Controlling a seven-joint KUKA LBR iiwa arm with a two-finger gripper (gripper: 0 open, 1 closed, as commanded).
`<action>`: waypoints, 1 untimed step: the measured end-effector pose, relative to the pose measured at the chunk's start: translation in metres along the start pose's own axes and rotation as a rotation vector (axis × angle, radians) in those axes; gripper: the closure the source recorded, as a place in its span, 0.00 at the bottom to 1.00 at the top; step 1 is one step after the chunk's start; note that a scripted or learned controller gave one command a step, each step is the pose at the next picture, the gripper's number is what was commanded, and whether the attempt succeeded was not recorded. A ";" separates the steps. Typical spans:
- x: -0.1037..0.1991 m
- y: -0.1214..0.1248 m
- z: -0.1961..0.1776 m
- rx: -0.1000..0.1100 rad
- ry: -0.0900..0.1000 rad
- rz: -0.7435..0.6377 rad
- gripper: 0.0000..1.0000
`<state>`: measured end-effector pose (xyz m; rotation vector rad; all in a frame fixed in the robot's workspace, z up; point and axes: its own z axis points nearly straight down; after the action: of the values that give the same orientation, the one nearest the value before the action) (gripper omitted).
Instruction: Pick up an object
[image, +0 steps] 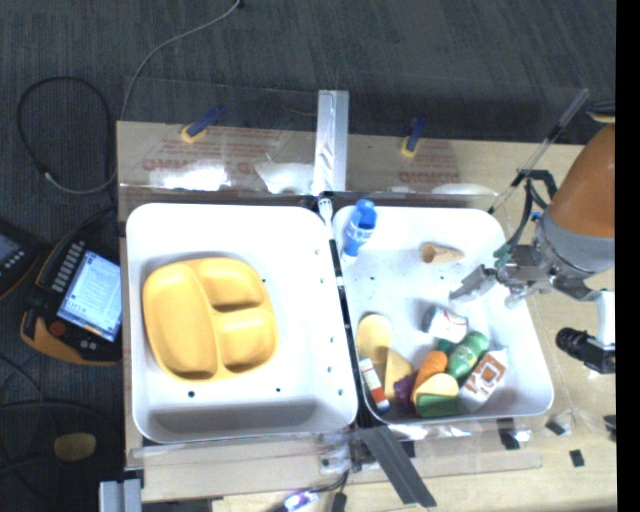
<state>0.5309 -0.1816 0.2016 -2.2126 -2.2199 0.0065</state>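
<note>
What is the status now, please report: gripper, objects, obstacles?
Gripper over right bin, nothing seen between fingers. Toy pile at bin's near edge, blue bottle and small cone lie apart. Yellow tray in left bin.

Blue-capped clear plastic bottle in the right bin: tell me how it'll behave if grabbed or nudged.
The blue-capped clear plastic bottle lies on its side against the right white bin's left wall, so a nudge would probably roll it. It looks small and clear, so likely light. Its smooth round body may slip from the pincer.
</note>
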 end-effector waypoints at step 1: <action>-0.039 -0.019 -0.047 -0.002 -0.002 -0.009 0.00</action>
<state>0.5120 -0.2208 0.2488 -2.2050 -2.2322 0.0066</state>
